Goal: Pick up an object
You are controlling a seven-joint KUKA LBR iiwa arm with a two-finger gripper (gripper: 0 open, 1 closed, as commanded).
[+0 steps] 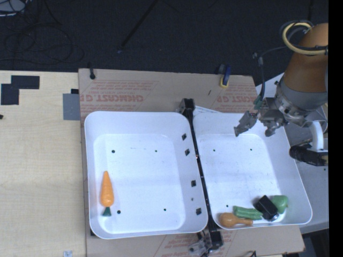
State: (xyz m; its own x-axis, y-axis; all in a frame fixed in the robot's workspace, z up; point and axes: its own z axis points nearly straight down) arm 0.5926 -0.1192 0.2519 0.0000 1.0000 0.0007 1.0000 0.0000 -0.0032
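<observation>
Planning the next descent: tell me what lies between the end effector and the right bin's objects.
Nothing visible. The end effector is over the right bin's far end; bare floor separates it from the black block, green pieces and orange piece at the near edge.

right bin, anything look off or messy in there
Nothing damaged or spilled. The small black block lies on a green vegetable toy, with an orange pear-shaped toy beside them, all crowded into the right white bin's near corner.

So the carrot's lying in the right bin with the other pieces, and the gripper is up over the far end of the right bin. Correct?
Not quite. The carrot lies alone in the left bin, near its left wall. The other pieces, among them a black block, sit in the right bin at its near edge. The camera view shows this. The gripper is over the right bin's far end, as you said.
</observation>
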